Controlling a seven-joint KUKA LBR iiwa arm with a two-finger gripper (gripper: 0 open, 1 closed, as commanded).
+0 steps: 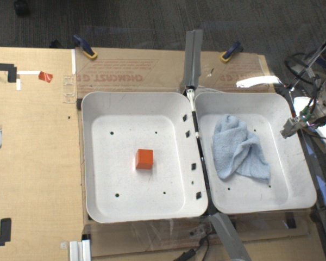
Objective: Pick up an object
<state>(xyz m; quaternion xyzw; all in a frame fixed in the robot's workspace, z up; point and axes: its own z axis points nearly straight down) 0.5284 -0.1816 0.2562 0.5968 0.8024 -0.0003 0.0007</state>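
Note:
An orange-red cube [144, 159] sits near the middle of the left bin [98, 200]. A crumpled light-blue cloth [239, 148] lies in the right bin [293, 200], toward its left-centre. A small grey piece of my gripper [290, 128] pokes in at the right bin's right rim, above the bin wall. It is well to the right of the cloth and far from the cube, and nothing is visibly held by it.
A grey post [193, 58] rises at the back between the bins. Two clamps [86, 48] [231, 51] hold brown cardboard behind them. A wooden benchtop [32, 162] spreads to the left. Cables [309, 75] hang at the right edge.

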